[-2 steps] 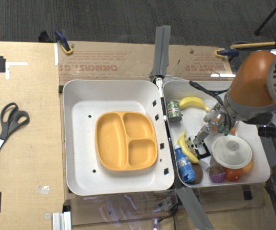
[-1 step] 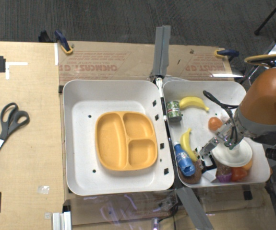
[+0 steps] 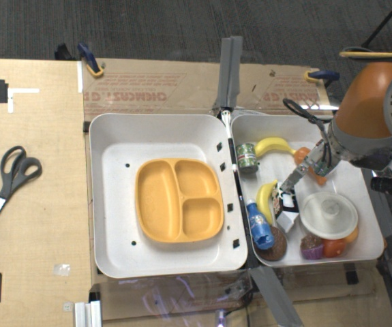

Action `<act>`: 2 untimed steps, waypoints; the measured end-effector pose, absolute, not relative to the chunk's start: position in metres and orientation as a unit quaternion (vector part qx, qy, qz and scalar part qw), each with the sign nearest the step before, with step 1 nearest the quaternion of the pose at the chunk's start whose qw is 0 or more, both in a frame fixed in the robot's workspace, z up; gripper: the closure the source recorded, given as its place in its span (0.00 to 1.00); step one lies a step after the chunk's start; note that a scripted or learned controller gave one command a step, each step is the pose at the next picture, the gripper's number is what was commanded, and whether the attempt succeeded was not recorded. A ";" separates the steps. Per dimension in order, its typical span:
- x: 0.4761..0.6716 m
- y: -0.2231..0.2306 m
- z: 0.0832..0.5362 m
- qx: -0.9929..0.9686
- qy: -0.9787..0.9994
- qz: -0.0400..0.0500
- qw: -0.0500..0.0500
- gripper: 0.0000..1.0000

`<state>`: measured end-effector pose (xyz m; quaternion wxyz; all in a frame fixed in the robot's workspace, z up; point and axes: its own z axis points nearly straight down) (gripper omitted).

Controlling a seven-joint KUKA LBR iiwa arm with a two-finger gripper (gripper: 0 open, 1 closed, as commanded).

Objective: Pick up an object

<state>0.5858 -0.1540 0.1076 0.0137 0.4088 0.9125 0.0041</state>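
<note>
I see even, bright overhead light and mostly sharp focus. Soft shadows fall inside the white bins (image 3: 107, 182). Faint purple glare marks the bench's front edge (image 3: 182, 298).

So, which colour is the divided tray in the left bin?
Yellow-orange, plain: the tray, seen in the camera view.

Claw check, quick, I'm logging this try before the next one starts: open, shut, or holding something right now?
Claw: cannot be told; it sits low in the right bin among the clutter.

1. Scissors (image 3: 11, 176), black-handled, on the wooden bench (image 3: 32, 251), far to my left.
2. Blue clamps, one (image 3: 90, 60) far left of the bins, one (image 3: 324, 77) far right.
3. Cardboard sheet (image 3: 155, 90), printed, beyond the bins.
</note>
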 end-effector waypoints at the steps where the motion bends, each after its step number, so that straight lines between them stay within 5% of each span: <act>1: 0.563 -0.119 0.108 0.450 0.893 0.004 0.016 0.00; 2: 0.505 -0.121 0.107 0.489 0.872 0.007 0.019 0.00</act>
